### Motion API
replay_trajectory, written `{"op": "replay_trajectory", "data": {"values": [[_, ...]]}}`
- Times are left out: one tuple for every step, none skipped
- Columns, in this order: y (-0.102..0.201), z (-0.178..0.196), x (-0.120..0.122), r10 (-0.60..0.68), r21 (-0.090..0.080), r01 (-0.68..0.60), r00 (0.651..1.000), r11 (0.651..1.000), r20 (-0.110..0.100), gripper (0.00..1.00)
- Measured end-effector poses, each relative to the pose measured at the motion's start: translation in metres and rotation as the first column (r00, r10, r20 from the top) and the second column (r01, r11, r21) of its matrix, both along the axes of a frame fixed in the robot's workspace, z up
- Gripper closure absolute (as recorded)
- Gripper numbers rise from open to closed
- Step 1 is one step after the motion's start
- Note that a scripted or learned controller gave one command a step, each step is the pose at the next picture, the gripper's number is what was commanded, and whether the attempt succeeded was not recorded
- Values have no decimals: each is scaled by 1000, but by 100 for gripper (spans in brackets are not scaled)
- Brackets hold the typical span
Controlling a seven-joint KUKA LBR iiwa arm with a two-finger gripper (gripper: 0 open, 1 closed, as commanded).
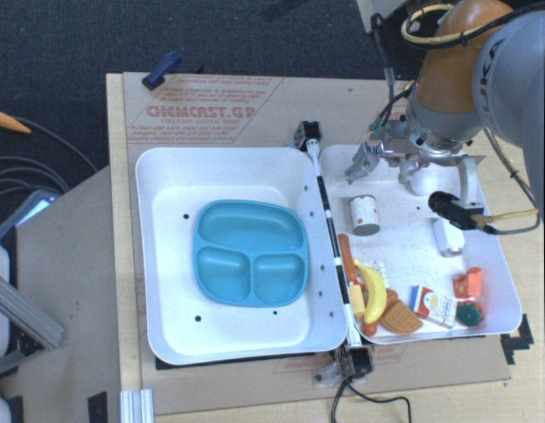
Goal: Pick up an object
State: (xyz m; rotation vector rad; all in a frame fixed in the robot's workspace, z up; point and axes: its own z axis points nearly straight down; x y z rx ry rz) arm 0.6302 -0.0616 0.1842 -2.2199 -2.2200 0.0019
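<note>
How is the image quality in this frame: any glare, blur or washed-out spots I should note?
Camera view: lighting is even and bright; the right bin floor is nearly washed out, so the white items near the hand blend in. The blue tray and banana are crisp enough. The arm looks slightly soft. Shadows are faint.

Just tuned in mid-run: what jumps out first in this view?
The blue tray stands out first, lying flat and alone in the middle of the left bin. Next is the arm with its orange band, reaching in from the upper right, its tool low over the far end of the right bin. Small items crowd that bin's near end, with a banana against the divider.
</note>
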Motion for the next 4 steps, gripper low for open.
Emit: {"op": "replay_trajectory", "data": {"values": [[-45,-93,-47,-1,0,1,1000,1000,0,0],[-45,-83,-46,-1,0,1,1000,1000,2,100],[-39,32,33,1,-1,-1,1000,1000,4,100],[16,36,37,2,-1,-2,1000,1000,3,100]]}}
